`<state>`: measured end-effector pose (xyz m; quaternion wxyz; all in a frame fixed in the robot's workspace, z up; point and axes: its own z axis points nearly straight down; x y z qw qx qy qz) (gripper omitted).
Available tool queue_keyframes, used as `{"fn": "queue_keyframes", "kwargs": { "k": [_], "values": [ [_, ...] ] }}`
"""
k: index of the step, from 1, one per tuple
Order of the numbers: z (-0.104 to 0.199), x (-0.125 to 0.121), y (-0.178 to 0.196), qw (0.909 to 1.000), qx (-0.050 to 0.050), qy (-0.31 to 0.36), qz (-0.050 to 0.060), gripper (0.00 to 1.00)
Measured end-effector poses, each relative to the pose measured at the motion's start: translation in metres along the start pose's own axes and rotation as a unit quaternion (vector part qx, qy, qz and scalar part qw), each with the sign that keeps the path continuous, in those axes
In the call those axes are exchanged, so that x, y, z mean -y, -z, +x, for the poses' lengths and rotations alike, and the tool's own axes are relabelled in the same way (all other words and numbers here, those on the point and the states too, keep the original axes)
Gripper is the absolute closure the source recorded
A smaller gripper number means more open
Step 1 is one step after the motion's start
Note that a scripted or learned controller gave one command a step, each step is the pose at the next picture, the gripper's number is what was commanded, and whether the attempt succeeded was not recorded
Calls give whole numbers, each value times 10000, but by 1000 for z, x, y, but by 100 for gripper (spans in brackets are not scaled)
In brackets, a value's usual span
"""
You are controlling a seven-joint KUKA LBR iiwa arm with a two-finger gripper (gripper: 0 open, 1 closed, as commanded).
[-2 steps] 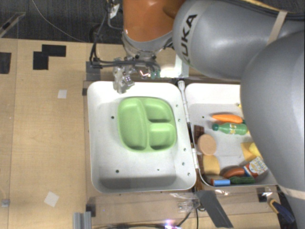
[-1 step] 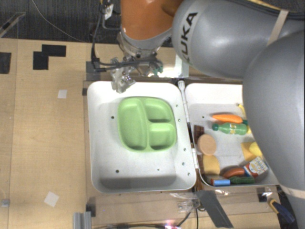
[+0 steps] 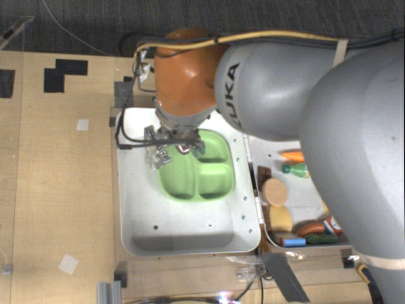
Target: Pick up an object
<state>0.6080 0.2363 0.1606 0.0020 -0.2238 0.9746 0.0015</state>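
The gripper [image 3: 174,145] is seen low over the left bin [image 3: 190,233], at the upper left part of a green divided tray [image 3: 205,176] that lies in that bin. Whether it is open or closed cannot be told, since the orange wrist band [image 3: 183,75] and the mechanism hide that part; nothing is seen to be held.

The tray is judged the likely object of the pick. It is wide and shallow, so a grasp would have to be taken on its rim. A slip could be caused by the thin, smooth edge, and the tray could be tipped or dragged against the bin wall if only one corner is lifted. A closure on the tray's flat floor would yield nothing at all.

The right bin [image 3: 256,189] is largely covered by the grey arm [image 3: 304,87]; a round tan piece [image 3: 275,192], a yellow piece [image 3: 281,219], an orange item [image 3: 292,155] and a blue item [image 3: 293,241] are visible in it.

The surface [image 3: 57,189] is pale wood with black patches [image 3: 63,75] at the upper left and small pale squares. Dark ribbed flooring [image 3: 190,5] and a thin cable are seen beyond it.
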Motion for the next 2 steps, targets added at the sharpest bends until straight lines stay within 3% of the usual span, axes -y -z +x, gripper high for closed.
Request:
{"fn": "queue_keyframes", "kwargs": {
  "k": [1,2],
  "values": [
    [-40,29,116,9971,75,-754,12,100],
    [-25,45,-30,9984,29,-567,11,100]
  ]
}}
